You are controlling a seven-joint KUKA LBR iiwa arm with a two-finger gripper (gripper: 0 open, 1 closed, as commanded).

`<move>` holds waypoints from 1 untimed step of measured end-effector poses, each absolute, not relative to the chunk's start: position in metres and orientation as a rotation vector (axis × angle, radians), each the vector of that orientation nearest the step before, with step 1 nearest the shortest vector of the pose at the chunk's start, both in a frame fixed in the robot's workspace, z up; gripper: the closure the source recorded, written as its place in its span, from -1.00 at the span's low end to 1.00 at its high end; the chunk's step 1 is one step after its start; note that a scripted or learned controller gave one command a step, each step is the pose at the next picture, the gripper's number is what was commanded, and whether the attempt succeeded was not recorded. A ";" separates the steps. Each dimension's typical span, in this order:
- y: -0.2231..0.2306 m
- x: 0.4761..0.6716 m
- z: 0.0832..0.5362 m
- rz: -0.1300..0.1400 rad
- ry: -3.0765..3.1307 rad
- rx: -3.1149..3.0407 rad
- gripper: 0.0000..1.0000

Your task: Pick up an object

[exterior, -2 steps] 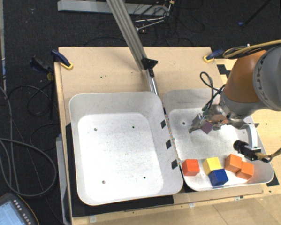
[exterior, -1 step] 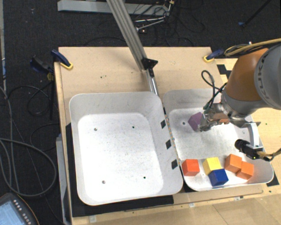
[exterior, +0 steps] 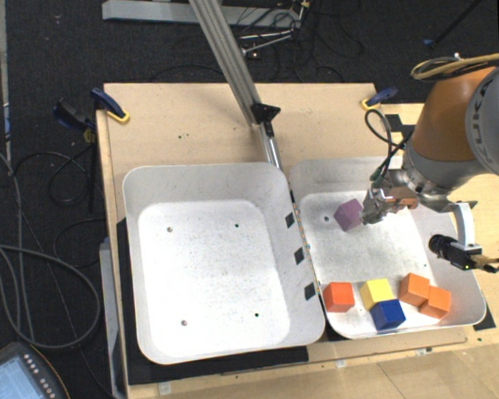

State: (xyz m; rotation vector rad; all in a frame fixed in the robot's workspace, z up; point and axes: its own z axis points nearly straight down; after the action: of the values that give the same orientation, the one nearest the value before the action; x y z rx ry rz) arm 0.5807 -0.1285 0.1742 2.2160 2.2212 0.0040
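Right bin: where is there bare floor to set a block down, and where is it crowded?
Bare floor lies mid-bin in the right bin, between the purple block and the front row. Crowded along the front: orange cube, yellow cube, blue cube, two orange blocks.

A pole (exterior: 230,58) is slanting down to the bench (exterior: 187,114) far edge. Clamps (exterior: 109,106) are gripping the bench's far corners. Cables (exterior: 35,239) are trailing over the floor left of the bench, and a screen (exterior: 21,386) is glowing beyond its near-left corner.

Plain wooden bench (exterior: 187,131) with two shallow white bins sitting side by side: left bin (exterior: 145,267), right bin (exterior: 402,236).
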 end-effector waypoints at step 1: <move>-0.129 0.583 0.228 0.006 2.220 2.214 1.00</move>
State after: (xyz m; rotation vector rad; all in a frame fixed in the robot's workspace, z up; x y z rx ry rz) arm 0.5825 -0.1287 0.2279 2.2135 2.2196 0.0061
